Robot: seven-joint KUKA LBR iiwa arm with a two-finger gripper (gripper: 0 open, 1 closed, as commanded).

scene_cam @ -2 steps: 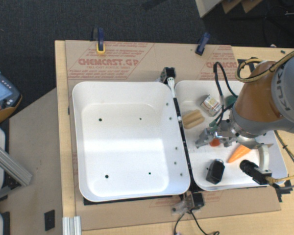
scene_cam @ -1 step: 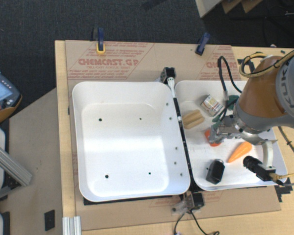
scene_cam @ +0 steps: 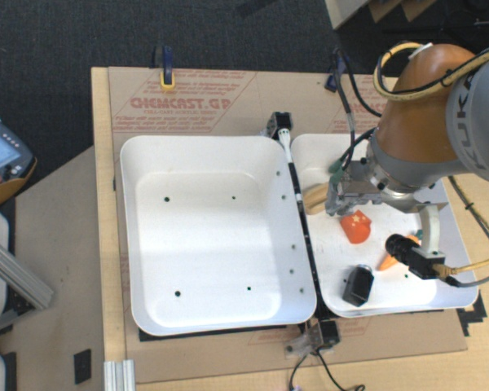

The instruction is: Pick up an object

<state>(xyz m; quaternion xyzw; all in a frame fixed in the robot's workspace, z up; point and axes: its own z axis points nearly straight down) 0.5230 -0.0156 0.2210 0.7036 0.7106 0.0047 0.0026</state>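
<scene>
My gripper (scene_cam: 340, 205) hangs over the left part of the right bin (scene_cam: 391, 301), under the grey wrist with its orange band. A tan wooden block (scene_cam: 313, 199) lies just left of it, close to the bin's left wall. Just below and right of the gripper sits a red-orange object (scene_cam: 356, 228). A small black object (scene_cam: 358, 285) lies near the bin's front edge, and a small orange piece (scene_cam: 389, 261) lies to its upper right. Something green (scene_cam: 337, 169) peeks out from behind the wrist. Nothing shows between the gripper's tips.
The left bin (scene_cam: 147, 218) stands beside the right one, their walls touching along the middle. Both rest on a cardboard sheet (scene_cam: 196, 96) held by a blue clamp (scene_cam: 166, 62) at the back. Cables run along the front edge.
</scene>
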